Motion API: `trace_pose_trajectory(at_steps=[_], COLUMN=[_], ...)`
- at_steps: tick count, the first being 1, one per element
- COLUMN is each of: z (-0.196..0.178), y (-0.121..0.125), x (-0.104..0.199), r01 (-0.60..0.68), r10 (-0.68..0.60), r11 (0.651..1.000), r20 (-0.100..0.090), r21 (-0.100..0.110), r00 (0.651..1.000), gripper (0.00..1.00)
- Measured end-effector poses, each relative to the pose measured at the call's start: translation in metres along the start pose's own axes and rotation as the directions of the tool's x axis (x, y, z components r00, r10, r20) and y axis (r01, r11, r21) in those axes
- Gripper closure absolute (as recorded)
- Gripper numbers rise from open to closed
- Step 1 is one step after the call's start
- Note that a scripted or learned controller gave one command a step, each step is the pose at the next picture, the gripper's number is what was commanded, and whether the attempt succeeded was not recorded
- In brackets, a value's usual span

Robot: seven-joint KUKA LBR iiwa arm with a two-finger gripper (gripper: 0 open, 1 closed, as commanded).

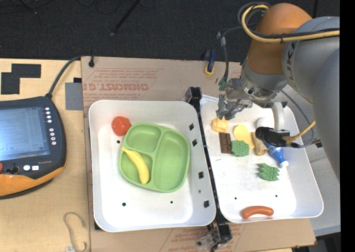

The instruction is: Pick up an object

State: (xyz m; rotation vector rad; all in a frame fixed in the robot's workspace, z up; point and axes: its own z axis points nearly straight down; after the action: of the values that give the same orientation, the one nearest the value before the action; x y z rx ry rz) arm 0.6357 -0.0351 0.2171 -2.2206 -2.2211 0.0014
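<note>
Since the task names no one item, the choice falls to whatever lies closest under the tool. Lowest in the frame, an orange sausage [257,211] lies along the bottom edge of the right bin [310,190], well apart from the arm. Above it sits a green tuft [268,172], then a blue and white piece [278,156]. Further up the frame, a brown block [225,142] and a green leafy piece [240,148] lie side by side, with a pale yellow round piece [242,132] just above them.

At the upper left of that bin is the likely target, a small yellow piece [221,125], close to the wall between the bins. The gripper [226,113] hangs directly above it in the frame, pointing down, so the piece lies just below and slightly left of the tool. Its longer side seems to run across the frame, though it is too small to be sure. Whether the gripper touches the piece, or is open or closed, cannot be told from this angle, and nothing can be seen held.

The left bin [105,190], with its green plate [161,159] and banana [137,165], is well apart from the arm.
</note>
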Motion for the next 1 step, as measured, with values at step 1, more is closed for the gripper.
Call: trace_pose_trajectory(at_steps=[1], z=[-0.0023], y=[-0.0059], x=[0.0001], r01=[-0.002], r10=[0.002], r11=[1.000], r20=[0.000], r21=[0.002], r00=[1.000], gripper=[1.00])
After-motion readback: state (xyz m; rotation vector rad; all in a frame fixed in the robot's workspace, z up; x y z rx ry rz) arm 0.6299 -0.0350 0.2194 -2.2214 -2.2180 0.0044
